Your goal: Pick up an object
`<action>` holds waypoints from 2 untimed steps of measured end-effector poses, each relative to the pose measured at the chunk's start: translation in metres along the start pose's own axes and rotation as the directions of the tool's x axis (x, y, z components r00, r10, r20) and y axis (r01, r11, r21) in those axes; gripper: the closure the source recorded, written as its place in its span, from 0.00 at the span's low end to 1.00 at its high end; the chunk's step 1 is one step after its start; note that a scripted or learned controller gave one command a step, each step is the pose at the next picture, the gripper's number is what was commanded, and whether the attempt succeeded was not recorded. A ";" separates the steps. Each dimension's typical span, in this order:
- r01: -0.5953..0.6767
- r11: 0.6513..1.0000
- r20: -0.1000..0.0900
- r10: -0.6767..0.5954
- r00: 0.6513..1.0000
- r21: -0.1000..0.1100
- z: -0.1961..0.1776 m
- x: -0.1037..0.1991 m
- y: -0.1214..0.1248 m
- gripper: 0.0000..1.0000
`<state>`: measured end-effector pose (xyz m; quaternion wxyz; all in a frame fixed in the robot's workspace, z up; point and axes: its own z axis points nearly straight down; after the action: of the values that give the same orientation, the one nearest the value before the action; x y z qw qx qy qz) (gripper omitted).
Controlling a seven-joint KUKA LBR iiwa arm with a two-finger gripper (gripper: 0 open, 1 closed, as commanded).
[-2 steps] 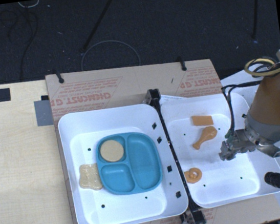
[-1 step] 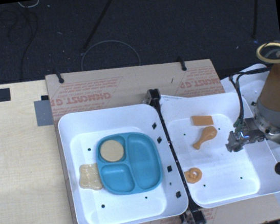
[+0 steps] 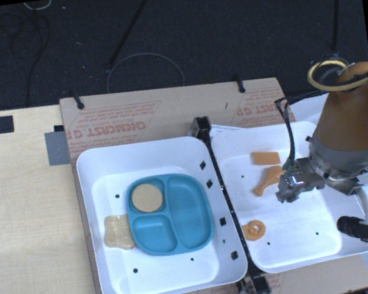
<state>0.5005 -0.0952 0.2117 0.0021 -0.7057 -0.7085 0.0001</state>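
The gripper (image 3: 289,188) hangs low in the right bin (image 3: 320,243), just beside an orange piece (image 3: 267,180); I cannot tell how its claw stands. Another orange slab (image 3: 266,158) lies behind, a ring (image 3: 254,229) in front. The left bin (image 3: 105,167) holds a blue tray (image 3: 180,218), a tan disc (image 3: 146,197) in it.

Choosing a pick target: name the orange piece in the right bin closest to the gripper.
The orange elongated piece, lying just left of the gripper. The orange rectangular slab and orange ring lie farther off.
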 end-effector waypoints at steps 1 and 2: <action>0.000 1.000 0.001 0.000 1.000 0.000 0.004 0.048 0.019 1.00; 0.001 1.000 0.001 -0.001 1.000 -0.001 -0.009 0.103 0.024 1.00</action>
<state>0.5239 0.0079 0.2209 0.0015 -0.7053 -0.7089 0.0003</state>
